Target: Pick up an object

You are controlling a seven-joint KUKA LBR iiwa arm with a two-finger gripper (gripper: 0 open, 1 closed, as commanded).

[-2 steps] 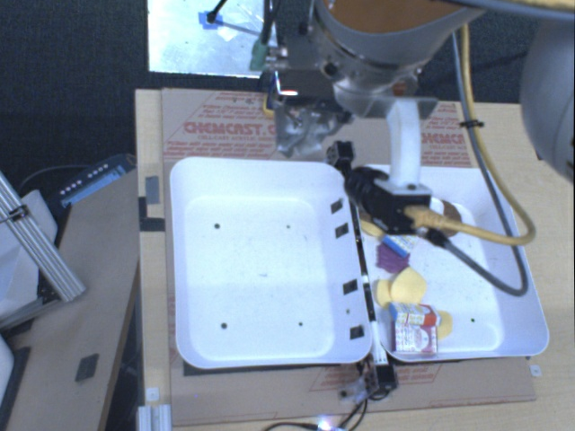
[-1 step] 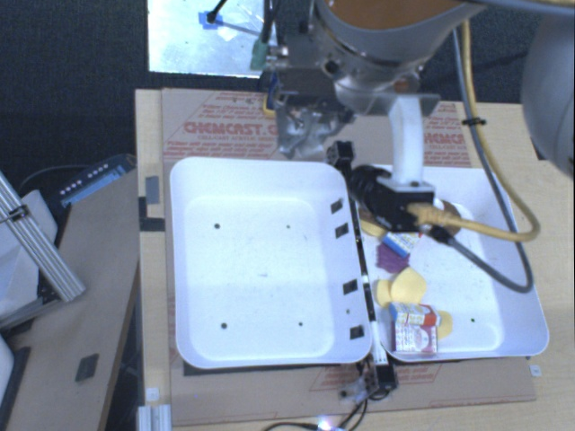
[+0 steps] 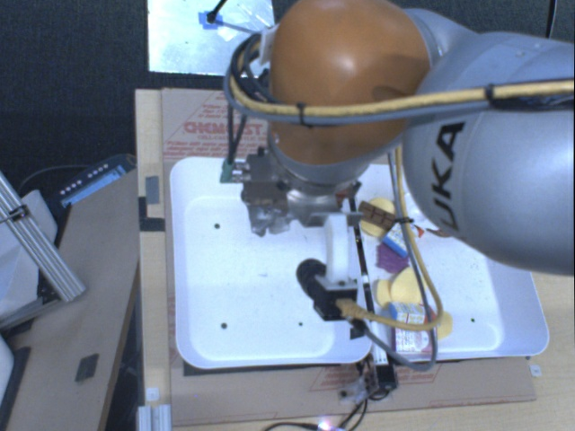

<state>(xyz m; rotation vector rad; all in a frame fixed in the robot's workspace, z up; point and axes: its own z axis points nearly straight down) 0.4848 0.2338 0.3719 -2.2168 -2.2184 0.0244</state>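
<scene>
We see two white bins. The gripper [image 3: 266,206] hangs over the left bin [image 3: 202,277], and we cannot tell whether it is open or closed. The things to pick lie in the right bin [image 3: 503,321], probably pooled there for grasping: two yellow pieces [image 3: 409,287], one purple piece [image 3: 392,257] and one small bottle [image 3: 409,314].

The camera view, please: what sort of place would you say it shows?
Probably a robotics lab: a KUKA arm reaches over two shallow white bins set on a cardboard sheet.
</scene>
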